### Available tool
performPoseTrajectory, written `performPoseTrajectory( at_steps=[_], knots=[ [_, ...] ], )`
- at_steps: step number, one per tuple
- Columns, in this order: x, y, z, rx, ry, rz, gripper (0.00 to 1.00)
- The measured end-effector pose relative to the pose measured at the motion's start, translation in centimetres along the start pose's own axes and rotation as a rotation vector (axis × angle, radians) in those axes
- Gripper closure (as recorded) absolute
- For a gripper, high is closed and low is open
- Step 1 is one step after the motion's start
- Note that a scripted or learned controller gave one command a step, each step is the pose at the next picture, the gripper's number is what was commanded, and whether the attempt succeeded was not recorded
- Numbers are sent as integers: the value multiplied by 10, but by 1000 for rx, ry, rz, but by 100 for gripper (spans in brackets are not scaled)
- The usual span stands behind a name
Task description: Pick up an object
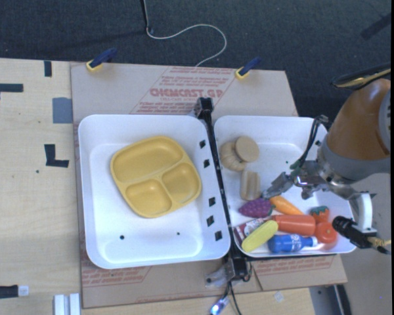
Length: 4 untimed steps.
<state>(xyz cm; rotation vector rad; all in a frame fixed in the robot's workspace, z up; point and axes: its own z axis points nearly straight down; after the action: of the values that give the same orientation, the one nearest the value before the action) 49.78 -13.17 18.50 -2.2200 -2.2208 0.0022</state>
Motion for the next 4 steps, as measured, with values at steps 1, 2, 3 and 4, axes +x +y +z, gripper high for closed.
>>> performPoseTrajectory(
  at_steps=[1, 2, 3, 4],
  knots=[
    [39, -15, 105, 1, -1, -1, 0],
    [37, -14, 90, -1, -1, 0, 100],
    [92, 44, -34, -17, 1, -10, 100],
    [153, 45, -99, -7, 2, -8, 100]
  ],
)
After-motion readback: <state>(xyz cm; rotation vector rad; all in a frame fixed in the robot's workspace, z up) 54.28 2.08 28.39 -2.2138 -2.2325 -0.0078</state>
